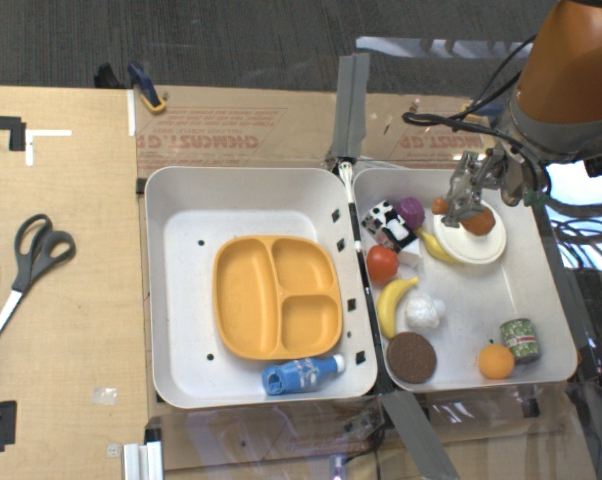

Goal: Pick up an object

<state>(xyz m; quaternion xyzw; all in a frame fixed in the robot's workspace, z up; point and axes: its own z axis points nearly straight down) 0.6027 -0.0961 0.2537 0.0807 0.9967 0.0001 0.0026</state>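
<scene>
Hovering over the right white bin [556, 298], the tool [468, 206] hangs just above a small orange-brown ball [478, 222] on a round white dish [473, 246]; whether it's clenched or released, I cannot tell. Count that bin: two yellow bananas [393, 303], one red tomato [382, 262], one orange fruit [496, 361], one brown disc [412, 357]. Left white bin [171, 298]: one yellow divided plate [277, 296], one blue bottle [301, 373].

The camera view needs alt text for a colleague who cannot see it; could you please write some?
A grey-and-orange arm's end effector hangs over a white plate in the right bin, among bananas, a tomato, an orange and a can. The left bin holds a yellow divided tray and a blue bottle; scissors lie on the bench.
</scene>
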